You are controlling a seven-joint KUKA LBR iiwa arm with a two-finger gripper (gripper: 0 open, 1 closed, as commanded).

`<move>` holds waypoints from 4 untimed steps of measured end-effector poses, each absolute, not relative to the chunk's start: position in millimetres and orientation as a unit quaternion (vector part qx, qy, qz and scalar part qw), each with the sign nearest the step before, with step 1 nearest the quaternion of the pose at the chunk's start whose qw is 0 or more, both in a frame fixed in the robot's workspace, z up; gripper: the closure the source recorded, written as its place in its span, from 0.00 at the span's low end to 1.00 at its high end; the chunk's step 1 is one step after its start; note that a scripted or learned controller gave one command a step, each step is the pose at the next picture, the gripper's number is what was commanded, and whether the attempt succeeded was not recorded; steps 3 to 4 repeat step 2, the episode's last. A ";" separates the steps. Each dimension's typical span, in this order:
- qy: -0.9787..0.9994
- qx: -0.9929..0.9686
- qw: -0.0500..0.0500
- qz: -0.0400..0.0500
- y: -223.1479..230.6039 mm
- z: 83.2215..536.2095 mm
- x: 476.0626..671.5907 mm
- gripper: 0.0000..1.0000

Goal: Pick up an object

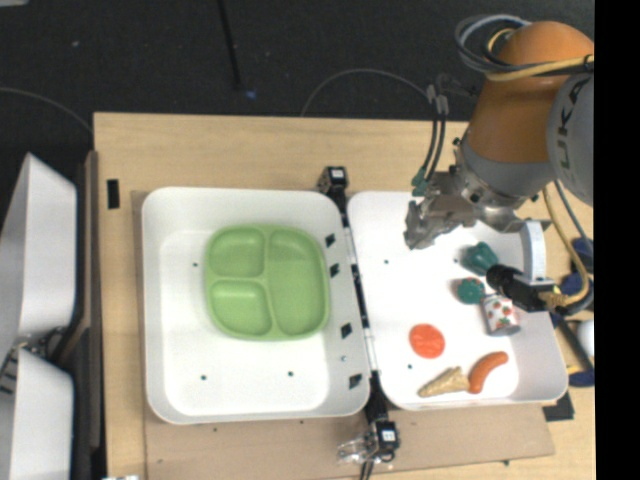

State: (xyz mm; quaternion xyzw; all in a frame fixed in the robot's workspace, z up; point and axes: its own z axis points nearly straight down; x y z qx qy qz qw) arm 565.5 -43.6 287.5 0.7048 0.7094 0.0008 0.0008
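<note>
Gripper (425,226) hangs over bare floor of the right bin (390,298); whether it is spread or closed cannot be told. The nearest object, a teal piece (480,258), lies just beside the gripper on the arm's side. An orange disc (427,340) lies farther off, toward the view's bottom.

We see a pale wooden counter (120,148) carrying two white bins side by side. The left bin (160,268) holds a green divided plate (268,282) lying flat near its middle. In the right bin (400,288) the hand (420,230) hangs over the upper left part, apart from the things below it. Toward the right wall lie two teal pieces, one (480,257) above the other (469,290), with a small white red-spotted thing (501,315) just beneath. Lower down sit a round red piece (427,340), a tan cone (441,382) and an orange sausage shape (488,369) close together.
</note>
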 end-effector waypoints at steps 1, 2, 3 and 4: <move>0.709 0.705 0.000 0.000 2.2 267.6 584.2 1.00; 0.710 0.705 0.001 0.001 50.9 268.6 603.6 1.00; 0.710 0.705 0.001 0.001 50.9 268.6 603.6 1.00; 0.710 0.705 0.001 0.001 50.9 268.6 603.6 1.00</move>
